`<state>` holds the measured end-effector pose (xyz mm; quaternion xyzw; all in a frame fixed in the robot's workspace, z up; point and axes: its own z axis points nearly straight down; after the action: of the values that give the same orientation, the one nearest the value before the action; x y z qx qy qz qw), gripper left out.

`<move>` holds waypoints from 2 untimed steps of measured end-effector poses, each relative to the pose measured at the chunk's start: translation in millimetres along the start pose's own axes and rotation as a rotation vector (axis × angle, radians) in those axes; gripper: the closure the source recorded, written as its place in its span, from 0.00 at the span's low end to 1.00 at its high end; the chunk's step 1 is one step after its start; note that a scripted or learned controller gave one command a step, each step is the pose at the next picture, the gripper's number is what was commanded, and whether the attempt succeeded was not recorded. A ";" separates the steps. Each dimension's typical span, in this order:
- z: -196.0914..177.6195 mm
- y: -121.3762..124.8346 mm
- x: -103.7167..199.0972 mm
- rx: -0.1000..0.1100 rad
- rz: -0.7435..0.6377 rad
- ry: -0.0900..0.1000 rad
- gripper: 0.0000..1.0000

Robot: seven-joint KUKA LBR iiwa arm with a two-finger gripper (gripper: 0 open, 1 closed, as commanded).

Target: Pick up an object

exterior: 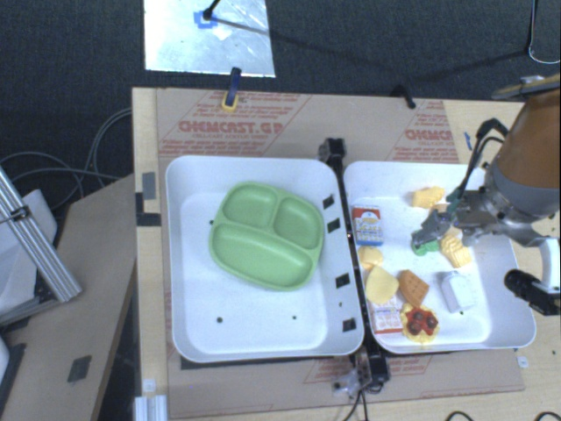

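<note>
two shallow white bins sit side by side on the tabletop [289, 117], which is covered by a brown printed sheet. the left bin [188, 305] holds a green divided plate [266, 235], lying flat near the bin's middle with its three compartments facing up.

the right bin [504, 318] carries a scatter of small toy foods. a red-and-white carton [366, 224] lies just beside the divider between the bins. below it come a small pale yellow piece [372, 256] and a larger yellow wedge [381, 284], with an orange-brown piece [414, 288] touching or nearly touching the wedge on its right. at the bin's lower edge a red berry-like item [422, 322] rests on a yellow base, next to a flat printed card [384, 317]. a white-grey block [456, 289] lies toward the bin's right side. a yellow chunk [428, 197] sits near the upper part of the bin, and a ridged yellow piece [456, 250] lies just right of the claw.

the arm reaches in from the right, its orange band [536, 143] above the grey wrist. the claw [428, 238] is low over the middle of the right bin, its dark fingers angled down to the left. a small green object [425, 247] shows right at the fingertips, touching or just under them; i cannot tell whether the claw is open, closed, or gripping it.
</note>
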<state>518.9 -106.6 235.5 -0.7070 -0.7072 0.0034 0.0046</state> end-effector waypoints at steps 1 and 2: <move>-5.8 2.4 0.3 -0.012 -0.003 -0.002 0.00; 53.7 9.6 4.3 -0.007 -0.001 -0.001 0.00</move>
<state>527.8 -102.2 181.7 -0.7066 -0.7076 0.0009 0.0017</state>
